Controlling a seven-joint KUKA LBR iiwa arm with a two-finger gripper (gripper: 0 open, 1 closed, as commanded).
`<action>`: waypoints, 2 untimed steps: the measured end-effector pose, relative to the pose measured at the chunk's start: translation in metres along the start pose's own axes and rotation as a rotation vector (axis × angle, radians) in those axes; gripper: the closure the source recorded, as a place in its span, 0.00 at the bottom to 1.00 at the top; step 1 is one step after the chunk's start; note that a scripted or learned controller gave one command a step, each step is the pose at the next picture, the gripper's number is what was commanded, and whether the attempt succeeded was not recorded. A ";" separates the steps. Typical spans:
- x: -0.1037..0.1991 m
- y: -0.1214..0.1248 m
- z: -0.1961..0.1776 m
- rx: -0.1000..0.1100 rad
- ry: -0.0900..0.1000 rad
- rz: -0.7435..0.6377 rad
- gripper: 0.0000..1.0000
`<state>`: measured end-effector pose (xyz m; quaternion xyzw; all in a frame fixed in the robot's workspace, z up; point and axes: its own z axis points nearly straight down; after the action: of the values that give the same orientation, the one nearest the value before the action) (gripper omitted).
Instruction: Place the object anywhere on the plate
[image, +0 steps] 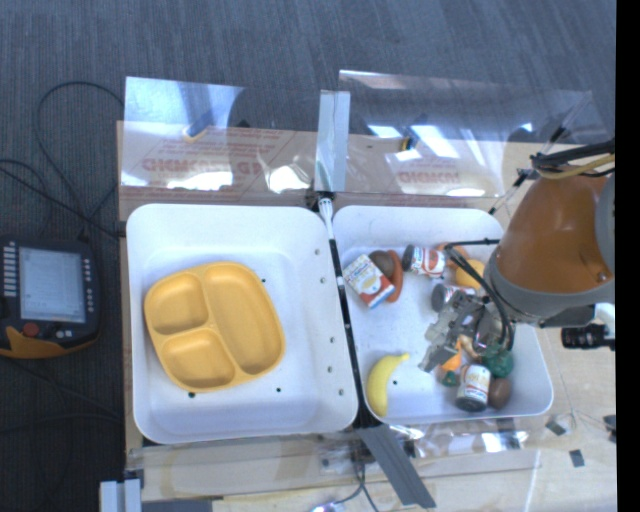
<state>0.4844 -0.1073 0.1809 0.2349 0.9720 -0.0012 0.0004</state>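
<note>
Over the right bin (520, 225), gripper (455, 335) state cannot be told; the banana (385, 382) looks light, smooth and curved, best grasped mid-body.

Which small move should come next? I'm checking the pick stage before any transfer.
Probably settle the pincer onto one item and close. It sits low among the clutter in the right bin, while the yellow plate in the left bin bears nothing.
</note>
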 end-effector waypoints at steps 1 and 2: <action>0.043 0.083 -0.003 -0.003 0.002 0.071 1.00; 0.042 0.157 -0.002 -0.001 0.003 0.199 1.00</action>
<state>0.5184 0.0514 0.1828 0.3303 0.9439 -0.0003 -0.0008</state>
